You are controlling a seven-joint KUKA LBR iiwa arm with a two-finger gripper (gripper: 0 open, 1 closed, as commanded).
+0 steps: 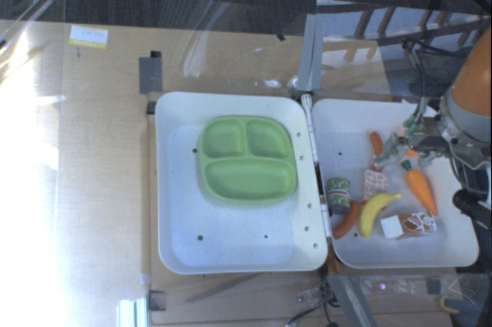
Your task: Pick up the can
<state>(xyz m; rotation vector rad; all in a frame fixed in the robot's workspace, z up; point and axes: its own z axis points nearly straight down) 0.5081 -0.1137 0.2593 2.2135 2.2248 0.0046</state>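
Jaws (pixel 405 146) hang over the right bin (pixel 461 260), near its upper middle, above a small red sausage (pixel 375 142) and beside a carrot (pixel 421 191); whether they are apart or together cannot be told from this view, and nothing is visible between them.

Target location: the can (pixel 337 194) stands at the left wall of the right bin, well apart from the jaws. A second red sausage (pixel 347 219) touches its lower side; a banana (pixel 376 211) lies just beside that.

Handling, by judgement: a small can is rigid and light, with a smooth, somewhat slippery wall. Grip across the round body at mid-height, clear of the bin wall.

Appearance: short cylinder, green label with darker markings, pale top.
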